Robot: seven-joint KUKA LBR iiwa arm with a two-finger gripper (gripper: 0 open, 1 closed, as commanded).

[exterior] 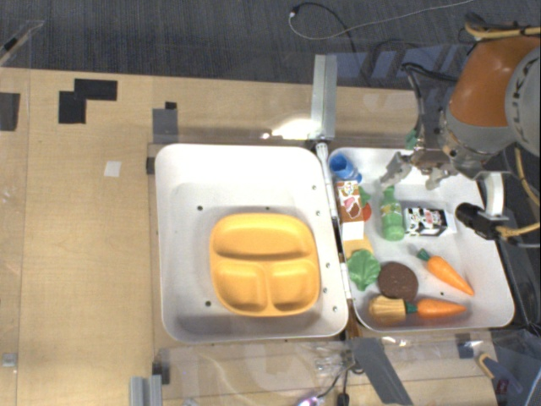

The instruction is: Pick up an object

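Gripper (420,167), fingers spread and empty, hovers over the right bin (499,311), a green bottle (391,218) lying just below-left, its long axis roughly toward the gripper.

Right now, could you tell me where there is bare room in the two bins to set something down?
The left bin has bare floor all round the yellow tray, widest along its far side. The right bin is crowded: bottle, carton, carrots, cookie. Its one small bare patch lies between carton and right wall.
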